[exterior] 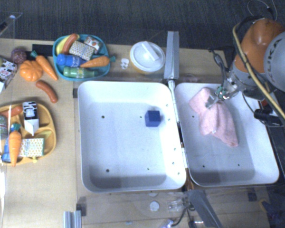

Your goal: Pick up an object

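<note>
Soft pink crumpled cloth point(216, 119) in the right white bin point(262, 175), with the gripper point(218, 95) at its upper edge.

The cloth lies in the upper middle of the right bin, and its top seems bunched and drawn up toward the jaws, so I judge they are clenched on a fold of it, though the tips are too small to be sure. The small blue cube point(153, 118) sits apart in the left white bin point(109, 175). Toy foods stay outside the bins on the wooden surface point(61, 198), in a blue bowl point(61, 72) and a yellow plate point(50, 141), probably as spare stock.
</note>
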You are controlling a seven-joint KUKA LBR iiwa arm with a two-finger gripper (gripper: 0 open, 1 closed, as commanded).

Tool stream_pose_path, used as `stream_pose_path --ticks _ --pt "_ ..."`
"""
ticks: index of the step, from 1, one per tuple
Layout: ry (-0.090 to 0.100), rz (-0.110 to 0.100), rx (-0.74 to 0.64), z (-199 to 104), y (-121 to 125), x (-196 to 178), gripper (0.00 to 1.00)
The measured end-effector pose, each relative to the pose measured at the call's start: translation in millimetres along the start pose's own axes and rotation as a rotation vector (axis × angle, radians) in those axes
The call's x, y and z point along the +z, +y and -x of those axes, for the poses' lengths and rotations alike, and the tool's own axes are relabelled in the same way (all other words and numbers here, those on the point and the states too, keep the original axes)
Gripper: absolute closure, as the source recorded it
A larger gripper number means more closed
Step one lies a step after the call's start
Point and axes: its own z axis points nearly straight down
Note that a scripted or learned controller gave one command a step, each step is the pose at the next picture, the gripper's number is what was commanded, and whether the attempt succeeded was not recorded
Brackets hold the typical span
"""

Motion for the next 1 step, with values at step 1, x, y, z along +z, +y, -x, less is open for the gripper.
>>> stream_pose_path --ticks 1 --pt "-0.001 0.003 -0.196 -35.3 40.5 -63.3 1.0"
